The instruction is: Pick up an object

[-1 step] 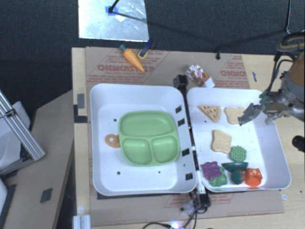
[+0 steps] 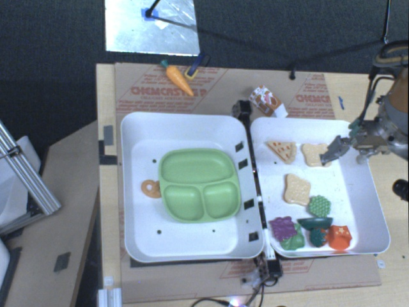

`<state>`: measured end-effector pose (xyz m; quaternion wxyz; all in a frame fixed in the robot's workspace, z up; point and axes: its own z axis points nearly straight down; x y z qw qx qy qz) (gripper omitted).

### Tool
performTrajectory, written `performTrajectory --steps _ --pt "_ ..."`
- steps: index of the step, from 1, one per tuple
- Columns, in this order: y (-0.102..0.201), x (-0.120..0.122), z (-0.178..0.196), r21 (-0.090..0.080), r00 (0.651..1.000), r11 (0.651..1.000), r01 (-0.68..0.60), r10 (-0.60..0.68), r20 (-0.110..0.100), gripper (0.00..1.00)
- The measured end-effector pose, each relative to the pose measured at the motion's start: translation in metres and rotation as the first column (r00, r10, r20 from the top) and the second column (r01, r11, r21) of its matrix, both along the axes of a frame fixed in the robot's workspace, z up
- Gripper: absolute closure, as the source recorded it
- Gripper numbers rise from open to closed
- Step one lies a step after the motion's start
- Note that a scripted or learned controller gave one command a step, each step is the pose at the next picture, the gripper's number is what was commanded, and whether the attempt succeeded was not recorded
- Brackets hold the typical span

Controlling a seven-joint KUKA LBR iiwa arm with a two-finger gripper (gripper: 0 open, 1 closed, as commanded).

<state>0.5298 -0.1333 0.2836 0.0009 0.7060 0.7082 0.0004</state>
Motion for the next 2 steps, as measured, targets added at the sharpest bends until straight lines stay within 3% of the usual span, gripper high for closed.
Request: performTrajectory --steps 1,2 --pt "0.003 0.010 -0.053 0.001 1.000 1.000 0.001 -0.001 -0.004 0.00" --pt "0.007 0.004 -0.114 0.002 1.000 1.000 0.002 -0.002 -0.006 0.00"
